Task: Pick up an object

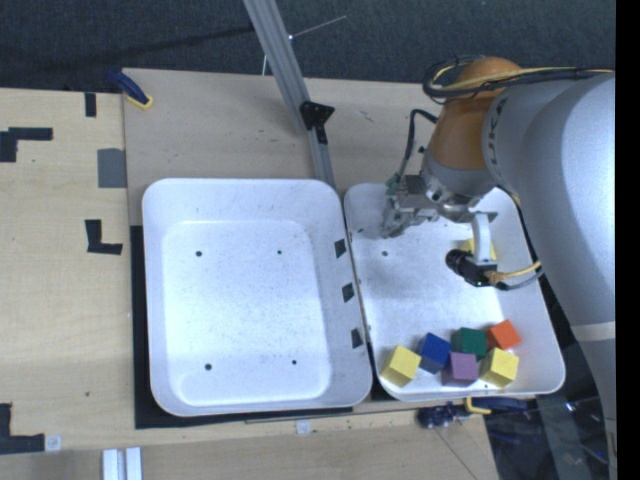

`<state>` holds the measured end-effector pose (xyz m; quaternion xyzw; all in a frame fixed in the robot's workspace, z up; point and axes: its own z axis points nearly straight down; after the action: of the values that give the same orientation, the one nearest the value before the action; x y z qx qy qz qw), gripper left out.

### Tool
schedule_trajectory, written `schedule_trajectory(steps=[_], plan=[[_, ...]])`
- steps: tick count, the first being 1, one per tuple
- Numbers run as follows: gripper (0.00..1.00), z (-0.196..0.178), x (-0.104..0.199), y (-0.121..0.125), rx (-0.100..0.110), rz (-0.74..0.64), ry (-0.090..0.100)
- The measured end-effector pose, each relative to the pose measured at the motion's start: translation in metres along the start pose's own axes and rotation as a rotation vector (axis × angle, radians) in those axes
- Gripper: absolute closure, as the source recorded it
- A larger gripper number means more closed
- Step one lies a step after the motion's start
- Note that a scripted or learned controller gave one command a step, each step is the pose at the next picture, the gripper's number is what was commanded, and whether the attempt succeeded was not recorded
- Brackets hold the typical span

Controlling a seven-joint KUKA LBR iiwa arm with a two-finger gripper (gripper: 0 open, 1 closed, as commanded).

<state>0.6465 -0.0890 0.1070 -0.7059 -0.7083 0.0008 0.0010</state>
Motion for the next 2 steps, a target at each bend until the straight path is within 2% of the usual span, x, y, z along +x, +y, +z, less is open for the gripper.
schedule_trajectory(steps=[1,2], plan=[[1.0,-0.049,-0.006,-0.007,-0.006,0.003,-0.001],[1.0,-0.111,-0.004,0.001,-0.008,0.001,-0.001]])
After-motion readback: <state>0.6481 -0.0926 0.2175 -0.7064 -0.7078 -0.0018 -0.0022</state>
